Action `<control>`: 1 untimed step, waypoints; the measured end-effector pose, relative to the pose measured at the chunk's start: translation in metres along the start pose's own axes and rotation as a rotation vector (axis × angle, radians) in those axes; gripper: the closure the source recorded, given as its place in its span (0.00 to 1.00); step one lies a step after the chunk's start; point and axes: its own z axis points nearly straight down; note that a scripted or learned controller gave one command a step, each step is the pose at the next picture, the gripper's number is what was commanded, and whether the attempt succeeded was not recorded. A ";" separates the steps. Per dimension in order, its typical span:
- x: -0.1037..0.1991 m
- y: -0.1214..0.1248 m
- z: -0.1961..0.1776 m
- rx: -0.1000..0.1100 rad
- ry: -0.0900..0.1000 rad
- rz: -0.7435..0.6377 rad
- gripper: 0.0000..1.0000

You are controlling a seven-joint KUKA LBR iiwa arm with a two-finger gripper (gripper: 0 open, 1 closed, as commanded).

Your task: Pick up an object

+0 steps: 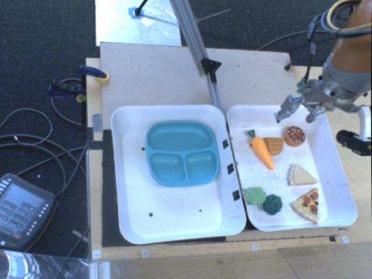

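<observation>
The doughnut [294,136], a small round toy with brown icing and pale sprinkles, lies flat in the upper part of the right bin [343,173], near its far rim. It is the item closest to the gripper and is judged the likeliest target, though the task names none. Just left of it lie a toast-coloured piece [275,145] and a carrot [262,151], touching each other. Further down the bin are a pale wedge [301,175], a pizza slice [307,204] and two green pieces, one light [254,196] and one dark [272,204].

The gripper [300,110] hangs above the far rim of the right bin, fingers spread apart with nothing between them. It sits above and just beyond the doughnut.

Step in hand, as judged: approach, before descent. Nothing is lifted. The next move calls for centring the spread fingers over the doughnut, lowering to the bin floor and closing across its width. The doughnut is low and flat, so the fingers must reach well down or risk sliding over it.

The left bin [131,214] bears a blue divided tray [182,153].
</observation>
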 end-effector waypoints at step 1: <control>0.000 0.000 0.000 0.000 0.000 0.001 0.00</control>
